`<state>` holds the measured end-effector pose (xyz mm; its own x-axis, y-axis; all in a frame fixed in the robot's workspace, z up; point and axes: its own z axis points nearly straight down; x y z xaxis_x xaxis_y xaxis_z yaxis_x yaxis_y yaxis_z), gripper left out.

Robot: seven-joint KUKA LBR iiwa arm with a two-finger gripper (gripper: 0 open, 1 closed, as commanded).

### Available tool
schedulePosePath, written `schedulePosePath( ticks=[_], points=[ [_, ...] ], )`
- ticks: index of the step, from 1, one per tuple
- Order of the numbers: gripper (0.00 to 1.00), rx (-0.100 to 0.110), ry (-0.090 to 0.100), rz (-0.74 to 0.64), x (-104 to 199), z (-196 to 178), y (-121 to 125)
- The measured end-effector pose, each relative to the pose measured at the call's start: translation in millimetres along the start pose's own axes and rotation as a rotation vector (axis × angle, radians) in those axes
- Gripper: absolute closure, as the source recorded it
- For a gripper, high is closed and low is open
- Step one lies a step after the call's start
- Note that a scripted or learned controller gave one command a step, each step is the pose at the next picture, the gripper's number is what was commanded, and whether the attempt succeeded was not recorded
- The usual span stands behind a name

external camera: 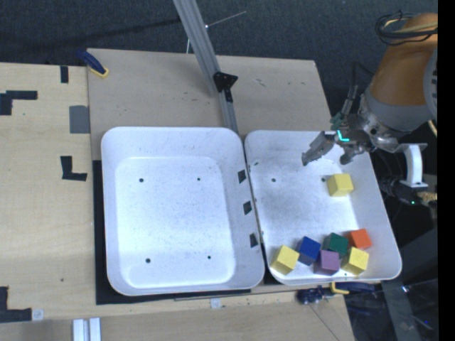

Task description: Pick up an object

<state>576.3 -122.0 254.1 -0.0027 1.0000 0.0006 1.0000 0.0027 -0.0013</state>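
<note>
The lone yellow cube (340, 184) is sitting by itself in the right bin (284, 212), toward its two o'clock corner, well apart from the cluster at the bin's five o'clock edge: yellow cube (286, 258), blue cube (309, 249), green cube (335, 244), purple cube (329, 261), orange cube (360, 239) and another yellow one (357, 260), all packed touching or nearly so. The pincer (330, 150) is hovering just at the lone cube's eleven o'clock, fingers spread and released, nothing between them. This looks like the approach step; the next move is calling for a small shift toward five o'clock, then a straight drop. Room is looking generous: bare floor all around that cube, the right rim near at three o'clock. The left bin (170, 212) is lying alongside on the table (43, 190).
</note>
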Motion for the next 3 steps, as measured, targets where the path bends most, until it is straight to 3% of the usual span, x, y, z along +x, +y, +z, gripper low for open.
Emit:
schedulePosePath(
  ticks=[3],
  points=[
    [0.00, 0.006, 0.000, 0.001, -4.6, 160.4, -1.8]
  ],
)
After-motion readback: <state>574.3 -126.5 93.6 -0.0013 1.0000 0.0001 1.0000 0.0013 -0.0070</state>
